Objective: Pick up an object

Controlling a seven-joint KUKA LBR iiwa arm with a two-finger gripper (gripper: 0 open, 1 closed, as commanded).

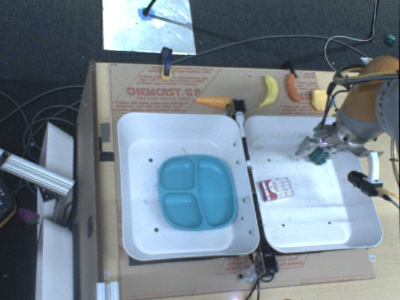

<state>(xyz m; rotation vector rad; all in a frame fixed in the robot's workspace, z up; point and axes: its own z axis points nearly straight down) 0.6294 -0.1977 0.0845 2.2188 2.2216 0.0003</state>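
While the grey arm [369,99] reaches in over the right bin [337,230], its gripper [317,149] hangs low above that bin's upper part, with a small dark-green object [319,157] at its tip. The metal fingers [306,147] look spread a little, and the green thing sits right at their ends, but whether it is actually clamped between them I cannot tell.

Taking the right bin as the landmark: a small red-and-white packet [275,189] lies flat on its floor toward its left side, below and left of the gripper and apart from it. Just beside the bin on the left stands the second white bin [144,142], which holds a blue divided plate [197,191] with three compartments. Beyond the bin's far edge, on the cardboard sheet covering the table [187,83], lie a yellow banana [270,91], an orange sausage-like piece [292,87], a yellow block [319,99] and, farther left, a carrot [212,102].
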